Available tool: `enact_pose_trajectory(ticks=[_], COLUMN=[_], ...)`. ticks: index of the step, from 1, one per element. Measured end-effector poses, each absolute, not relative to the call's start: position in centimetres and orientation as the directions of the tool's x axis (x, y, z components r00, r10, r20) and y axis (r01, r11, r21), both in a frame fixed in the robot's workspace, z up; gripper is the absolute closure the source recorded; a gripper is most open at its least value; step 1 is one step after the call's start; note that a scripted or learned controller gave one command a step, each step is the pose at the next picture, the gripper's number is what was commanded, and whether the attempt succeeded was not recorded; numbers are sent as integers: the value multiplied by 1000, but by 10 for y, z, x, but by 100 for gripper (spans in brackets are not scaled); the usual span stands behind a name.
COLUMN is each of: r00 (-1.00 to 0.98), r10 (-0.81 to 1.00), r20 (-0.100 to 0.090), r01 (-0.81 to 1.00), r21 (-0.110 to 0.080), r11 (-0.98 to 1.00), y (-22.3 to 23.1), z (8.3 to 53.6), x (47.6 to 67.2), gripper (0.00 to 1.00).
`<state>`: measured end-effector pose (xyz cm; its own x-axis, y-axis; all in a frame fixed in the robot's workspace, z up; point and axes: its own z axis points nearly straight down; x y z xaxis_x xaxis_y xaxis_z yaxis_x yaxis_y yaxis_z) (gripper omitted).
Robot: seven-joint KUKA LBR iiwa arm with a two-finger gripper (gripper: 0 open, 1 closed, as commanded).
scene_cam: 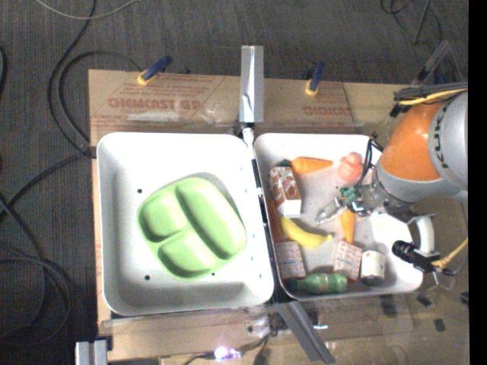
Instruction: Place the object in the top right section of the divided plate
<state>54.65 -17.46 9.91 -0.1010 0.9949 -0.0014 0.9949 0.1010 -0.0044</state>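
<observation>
The green divided plate (193, 226) lies in the left white bin (114, 204), with its three sections bare. My gripper (329, 212) hangs low over the middle of the right bin (403, 280), and its silver fingers (320, 217) stand apart with nothing between them. It sits just above the right end of a yellow banana (303, 233). A small orange piece (348, 225) lies right beside the gripper, on its right. An orange carrot (312, 163) and a pinkish fruit (351, 166) lie at the far side of that bin.
The right bin also holds a brown carton (283, 185), a can (289, 258), a green bottle (320, 283), a small printed box (347, 257) and a little white can (372, 267). A metal divider (251, 90) stands between the bins at the back.
</observation>
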Motion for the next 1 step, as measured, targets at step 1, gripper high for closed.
enact_pose_trajectory(ticks=[1], r00=[-102], r10=[995], r20=[1], r01=[995], r21=[-7], r11=[102], y=[-173], z=[107], x=[547], gripper=[100])
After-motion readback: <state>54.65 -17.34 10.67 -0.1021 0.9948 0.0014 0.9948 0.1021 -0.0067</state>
